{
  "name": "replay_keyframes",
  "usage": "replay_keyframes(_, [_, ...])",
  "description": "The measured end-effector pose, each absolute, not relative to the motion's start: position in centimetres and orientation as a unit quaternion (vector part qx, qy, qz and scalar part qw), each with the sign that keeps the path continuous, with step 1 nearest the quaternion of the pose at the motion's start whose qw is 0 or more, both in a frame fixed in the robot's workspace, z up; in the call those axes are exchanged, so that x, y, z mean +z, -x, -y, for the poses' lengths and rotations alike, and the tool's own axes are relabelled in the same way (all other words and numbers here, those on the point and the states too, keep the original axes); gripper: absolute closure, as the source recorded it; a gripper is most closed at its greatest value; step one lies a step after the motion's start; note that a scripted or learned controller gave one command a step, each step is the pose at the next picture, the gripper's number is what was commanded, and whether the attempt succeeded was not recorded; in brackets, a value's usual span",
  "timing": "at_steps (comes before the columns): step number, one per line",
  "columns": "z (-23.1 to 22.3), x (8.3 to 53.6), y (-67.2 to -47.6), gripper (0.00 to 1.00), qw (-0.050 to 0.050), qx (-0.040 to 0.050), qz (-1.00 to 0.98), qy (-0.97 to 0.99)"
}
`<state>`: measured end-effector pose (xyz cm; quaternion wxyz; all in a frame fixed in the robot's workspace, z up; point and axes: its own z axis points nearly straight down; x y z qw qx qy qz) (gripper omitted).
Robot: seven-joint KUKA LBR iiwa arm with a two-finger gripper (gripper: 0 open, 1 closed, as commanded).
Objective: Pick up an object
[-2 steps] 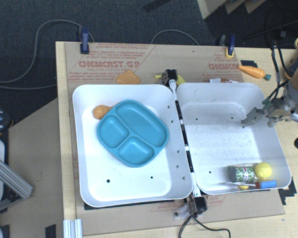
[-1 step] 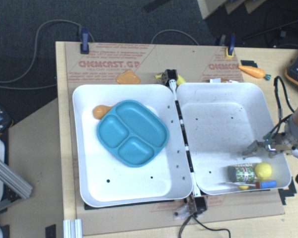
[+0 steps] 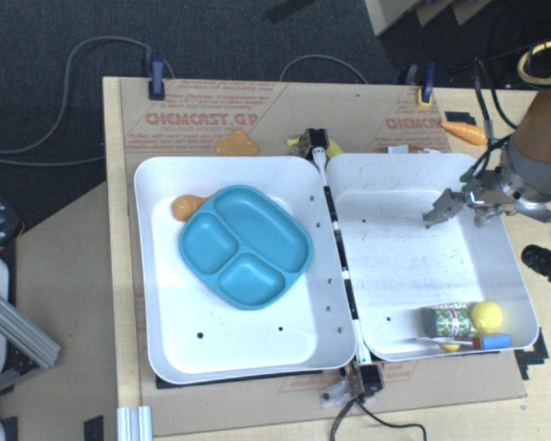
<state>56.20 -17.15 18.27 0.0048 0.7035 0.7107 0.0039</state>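
Observation:
In the right bin [image 3: 395,246], near its front right corner, a small green-and-white can [image 3: 451,321] lies on its side beside a yellow ball [image 3: 486,316]. A thin blue and red piece [image 3: 489,342] lies just in front of them. My gripper [image 3: 450,208] hangs over the upper right part of this bin, well behind the can and ball, and nothing is visibly held. In the left bin [image 3: 165,329] a blue divided plate [image 3: 246,244] rests at a slant, with an orange object [image 3: 185,207] partly tucked under its back left edge.
An orange lump [image 3: 236,142] and a small yellow-and-black item [image 3: 312,141] sit on the bench behind the bins. An orange carrot-like piece [image 3: 463,131] lies behind the right bin. Blue clamps [image 3: 155,73] hold the back edge. Cables run near the arm.

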Motion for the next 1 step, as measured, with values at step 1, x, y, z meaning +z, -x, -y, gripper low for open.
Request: replay_keyframes(1, [22.10, 16.13, -50.49, 0.00, -0.002, -0.0018, -0.705, -0.709])
